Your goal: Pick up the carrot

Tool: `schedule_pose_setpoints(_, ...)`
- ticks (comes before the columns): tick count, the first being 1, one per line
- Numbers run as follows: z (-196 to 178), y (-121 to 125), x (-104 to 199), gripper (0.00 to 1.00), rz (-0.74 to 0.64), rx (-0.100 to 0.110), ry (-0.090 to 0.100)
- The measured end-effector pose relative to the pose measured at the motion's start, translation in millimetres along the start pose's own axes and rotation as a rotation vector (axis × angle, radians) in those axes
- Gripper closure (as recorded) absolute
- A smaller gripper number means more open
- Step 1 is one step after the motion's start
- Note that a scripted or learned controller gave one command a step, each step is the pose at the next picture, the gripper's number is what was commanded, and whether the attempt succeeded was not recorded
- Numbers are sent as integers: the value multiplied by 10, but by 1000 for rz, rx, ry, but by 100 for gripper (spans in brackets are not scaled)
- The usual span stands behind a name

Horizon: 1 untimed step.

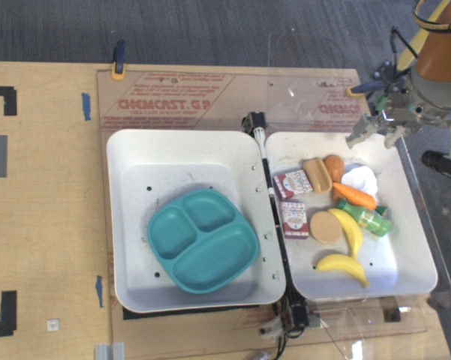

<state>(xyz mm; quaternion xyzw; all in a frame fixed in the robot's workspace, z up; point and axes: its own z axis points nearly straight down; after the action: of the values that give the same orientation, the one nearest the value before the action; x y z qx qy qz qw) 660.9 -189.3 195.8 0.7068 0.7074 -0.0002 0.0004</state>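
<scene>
An orange carrot [353, 195] with a green top [374, 221] lies slanted in the right bin [416, 253], between a white object and a yellow banana. My gripper [377, 133] hangs over the bin's far right corner, up and right of the carrot and well apart from it. Its two fingers are spread with nothing between them.
The right bin also holds a banana [347, 250], a white object [359, 178], a bread roll [317, 175], a brown egg-like piece [333, 165], a tan round disc [326, 227] and two small cartons [293, 201]. A teal divided plate [202, 240] sits in the left bin [127, 171].
</scene>
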Motion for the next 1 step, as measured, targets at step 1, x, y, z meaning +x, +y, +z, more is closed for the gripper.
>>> schedule_pose_setpoints(1, 944, -487, 428, 0, 210, -6, 0)
